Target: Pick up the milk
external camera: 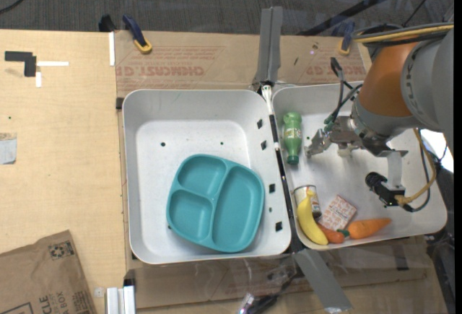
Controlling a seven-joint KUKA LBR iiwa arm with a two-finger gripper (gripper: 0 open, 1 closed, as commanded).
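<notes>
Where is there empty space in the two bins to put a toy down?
The left bin has bare floor above and left of the teal plate. The right bin is bare in its middle, between the green bottle and the arm. Its front edge is crowded: banana, can, small carton and carrot huddle together.

The grey arm [426, 81] reached in from the right, its orange band [382, 85] sitting just up and right of the gripper [326, 141]. The gripper pointed left and slightly downward, with black cables looping below and to its right.
</notes>
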